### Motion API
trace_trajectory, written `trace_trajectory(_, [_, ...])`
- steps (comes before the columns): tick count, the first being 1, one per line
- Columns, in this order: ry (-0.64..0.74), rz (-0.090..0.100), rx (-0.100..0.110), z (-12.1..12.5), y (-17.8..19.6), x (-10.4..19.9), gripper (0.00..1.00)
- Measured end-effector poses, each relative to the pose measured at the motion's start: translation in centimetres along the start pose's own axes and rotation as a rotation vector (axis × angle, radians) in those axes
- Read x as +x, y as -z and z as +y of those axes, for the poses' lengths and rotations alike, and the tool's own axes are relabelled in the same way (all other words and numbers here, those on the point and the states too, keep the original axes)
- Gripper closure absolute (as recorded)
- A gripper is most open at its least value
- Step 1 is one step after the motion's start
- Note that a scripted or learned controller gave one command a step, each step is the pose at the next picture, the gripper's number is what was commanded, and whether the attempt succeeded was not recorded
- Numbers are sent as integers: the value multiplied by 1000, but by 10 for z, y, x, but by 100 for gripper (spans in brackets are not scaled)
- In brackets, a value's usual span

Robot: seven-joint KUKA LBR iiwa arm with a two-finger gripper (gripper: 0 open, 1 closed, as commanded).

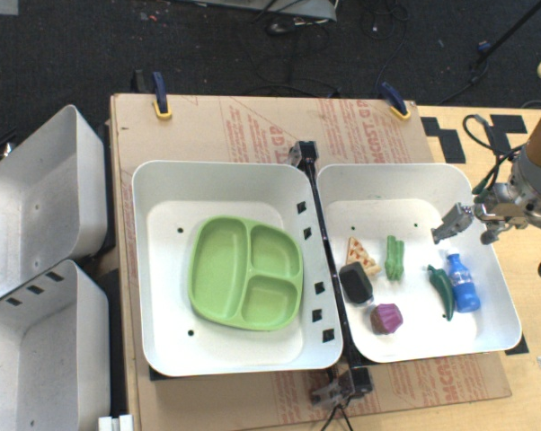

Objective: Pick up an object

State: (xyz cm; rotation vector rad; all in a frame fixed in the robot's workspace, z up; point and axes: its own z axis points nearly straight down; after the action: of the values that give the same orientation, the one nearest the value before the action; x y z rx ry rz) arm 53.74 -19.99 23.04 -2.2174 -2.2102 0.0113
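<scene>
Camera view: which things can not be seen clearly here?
- Arm: cut off by the right edge of the camera view.
- Gripper: too small and blurred to read its state.
- Blue bottle: its label is too small.
- Dark block beside the pizza toy: too small to identify.

The only lettering I can see is red print on the brown cardboard sheet (243, 124) that lies under my two white bins. It runs in slanted lines along the sheet's far strip, behind the bins, and again on the near right corner. The characters appear upside down or mirrored from this camera and are too small and faint to read with confidence. I can read no labels, numbers or brand marks on the bins or on the items in them.
</scene>
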Motion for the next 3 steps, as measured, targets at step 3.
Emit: trace_trajectory(3, [3, 0, -7, 1, -112, 14, 0])
